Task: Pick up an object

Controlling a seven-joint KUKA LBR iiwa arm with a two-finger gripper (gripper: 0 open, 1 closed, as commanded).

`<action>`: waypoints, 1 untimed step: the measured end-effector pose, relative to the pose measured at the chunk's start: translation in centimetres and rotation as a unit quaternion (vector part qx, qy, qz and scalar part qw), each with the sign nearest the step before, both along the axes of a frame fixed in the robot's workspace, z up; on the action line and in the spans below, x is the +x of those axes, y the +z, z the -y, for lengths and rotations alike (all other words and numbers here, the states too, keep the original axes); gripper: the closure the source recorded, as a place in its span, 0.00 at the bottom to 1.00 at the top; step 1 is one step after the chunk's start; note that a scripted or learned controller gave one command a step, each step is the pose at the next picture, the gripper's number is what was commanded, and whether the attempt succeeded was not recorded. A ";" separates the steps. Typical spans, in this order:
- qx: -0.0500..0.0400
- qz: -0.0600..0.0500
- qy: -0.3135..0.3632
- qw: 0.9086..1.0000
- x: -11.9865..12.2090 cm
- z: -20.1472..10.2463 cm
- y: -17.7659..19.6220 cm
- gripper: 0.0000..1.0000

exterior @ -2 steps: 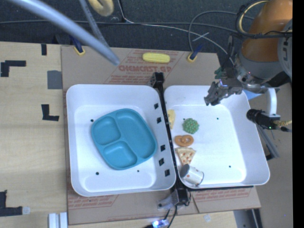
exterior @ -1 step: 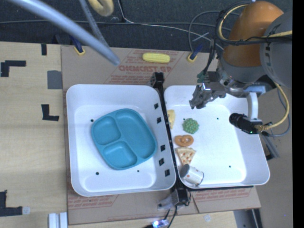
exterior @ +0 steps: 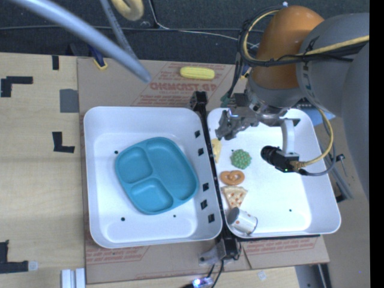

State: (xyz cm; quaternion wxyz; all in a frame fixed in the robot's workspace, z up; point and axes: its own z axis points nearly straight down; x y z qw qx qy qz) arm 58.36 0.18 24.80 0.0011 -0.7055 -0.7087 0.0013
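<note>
Now I hover gripper (exterior: 231,126) at right bin's (exterior: 312,224) left edge | grip state unreadable | green toy (exterior: 240,158) looks light, bumpy; I'd pinch its sides.

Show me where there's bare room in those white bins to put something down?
The right bin is bare right of the green ball, pretzel and cup. Its left edge is crowded. The left bin has narrow margins around the blue tray.

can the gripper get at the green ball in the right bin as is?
Probably yes. The green ball lies uncovered in the right bin, apart from the pretzel, and the gripper hangs just above and beside it.
</note>
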 end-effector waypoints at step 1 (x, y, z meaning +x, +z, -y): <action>0.000 0.001 0.000 1.000 0.7 -4.5 -0.1 1.00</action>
